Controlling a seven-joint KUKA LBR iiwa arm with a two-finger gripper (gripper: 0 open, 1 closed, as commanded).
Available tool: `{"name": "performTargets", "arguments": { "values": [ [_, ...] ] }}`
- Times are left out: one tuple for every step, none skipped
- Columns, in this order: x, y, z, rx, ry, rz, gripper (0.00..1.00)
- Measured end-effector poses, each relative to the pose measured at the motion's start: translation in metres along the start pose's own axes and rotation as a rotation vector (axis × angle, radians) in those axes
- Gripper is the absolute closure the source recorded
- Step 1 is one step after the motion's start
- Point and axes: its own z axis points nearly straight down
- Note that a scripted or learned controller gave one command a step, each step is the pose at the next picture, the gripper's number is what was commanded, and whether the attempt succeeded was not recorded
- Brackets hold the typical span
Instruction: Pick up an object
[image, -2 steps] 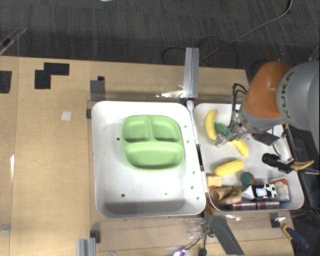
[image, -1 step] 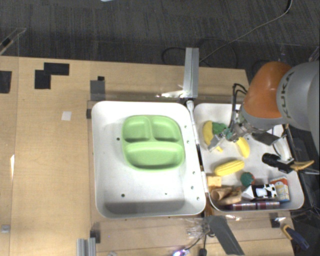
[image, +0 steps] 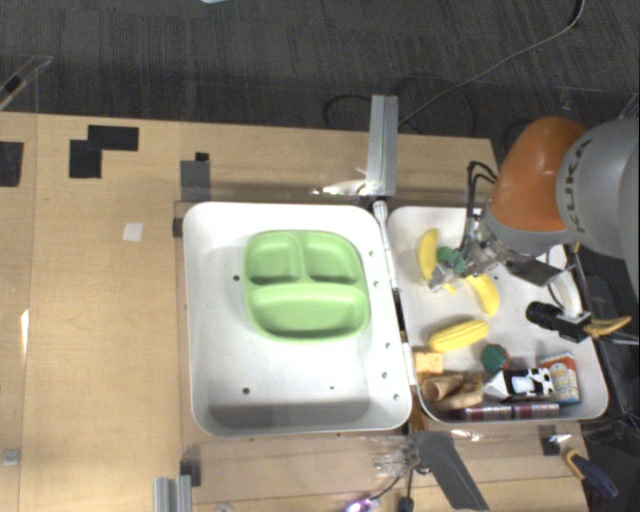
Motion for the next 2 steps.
{"name": "performTargets", "arguments": {
  "values": [
    [0.016, 0.043, -0.101, 0.016, -0.001, 0.149, 1.00],
    [0.030, 0.057, -0.128, 0.017, 0.000, 0.185, 1.00]
  ]
}}
